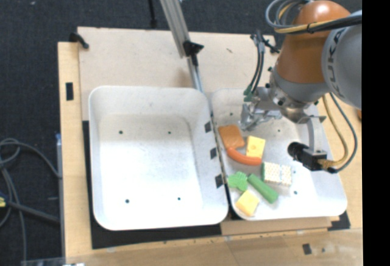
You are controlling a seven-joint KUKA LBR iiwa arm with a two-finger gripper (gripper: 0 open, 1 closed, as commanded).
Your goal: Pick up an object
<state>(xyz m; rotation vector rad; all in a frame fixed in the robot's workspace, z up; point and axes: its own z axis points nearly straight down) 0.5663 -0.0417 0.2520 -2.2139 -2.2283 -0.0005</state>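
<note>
From above, the pale wooden tabletop [134,57] carries two shallow white plastic bins side by side. The left white bin [152,158] has a speckled floor with a few small dark dots and rounded corners. The right white bin [323,194] holds a cluster of small toy pieces toward its left half.

In that cluster, a flat orange rounded block [231,135] lies at about 10 o'clock of the group, just beside the bin's left wall. A yellow cube-like block [255,147] sits just to its 3 o'clock, and a curved orange carrot-shaped piece [242,158] runs under both, touching them. A cream block with a checkered face [277,173] lies at 4 o'clock of the carrot. Lower down, a green leafy-shaped piece [238,182] and a green stubby cylinder [262,188] lie next to each other, with a pale yellow wedge-like block [248,202] at 6 o'clock, near the bin's front rim.

The metal claw [251,117] hangs from the grey arm with its orange band [314,39], at 12 o'clock of the cluster, low over the bin and just above the flat orange block. Whether its fingers stand apart or together cannot be told, and no piece is seen between them.
</note>
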